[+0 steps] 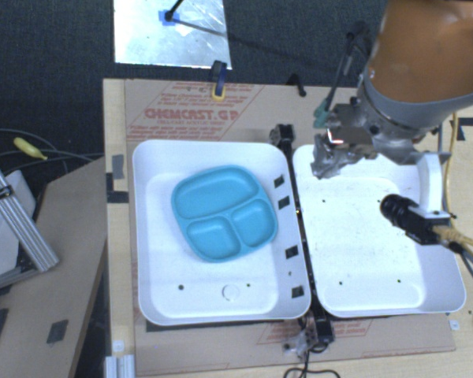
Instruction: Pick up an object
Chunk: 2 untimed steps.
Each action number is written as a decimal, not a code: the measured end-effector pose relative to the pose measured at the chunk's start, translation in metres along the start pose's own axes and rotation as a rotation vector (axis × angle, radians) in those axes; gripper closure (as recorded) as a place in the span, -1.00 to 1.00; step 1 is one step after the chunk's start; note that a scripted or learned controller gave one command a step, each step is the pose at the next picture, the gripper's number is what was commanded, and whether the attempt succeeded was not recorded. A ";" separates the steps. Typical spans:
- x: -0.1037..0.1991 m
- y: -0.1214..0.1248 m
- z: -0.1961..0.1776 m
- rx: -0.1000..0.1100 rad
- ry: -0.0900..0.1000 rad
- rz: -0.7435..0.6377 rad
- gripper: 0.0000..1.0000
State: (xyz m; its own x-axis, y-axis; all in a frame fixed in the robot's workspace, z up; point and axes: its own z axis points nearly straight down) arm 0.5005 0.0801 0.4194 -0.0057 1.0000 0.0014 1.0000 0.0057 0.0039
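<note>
blue 3-section plate [223,222], flat, mid left bin [154,290]

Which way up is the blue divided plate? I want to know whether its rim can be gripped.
Right way up: the blue divided plate lies flat in the left bin, its three compartments facing the camera.

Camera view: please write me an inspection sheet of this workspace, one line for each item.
Surface: two white bins, left bin and right bin, on a cardboard sheet.
Job's things: blue divided plate lying flat in the left bin.
Clutter: small black clips along the divider.
Grippers: gripper over the right bin's far-left corner; fingers unclear.
Cables: cables by the wrist.
Surroundings: dark carpet, reflective sheet.
</note>
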 end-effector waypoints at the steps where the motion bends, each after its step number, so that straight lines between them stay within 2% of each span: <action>1: 0.074 -0.014 -0.013 0.001 0.001 -0.005 1.00; 2: 0.000 -0.013 -0.098 -0.007 0.000 0.010 1.00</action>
State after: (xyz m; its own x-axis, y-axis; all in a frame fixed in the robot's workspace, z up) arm 0.4869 0.0801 0.5171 0.0047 1.0000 0.0014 0.9999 -0.0047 0.0107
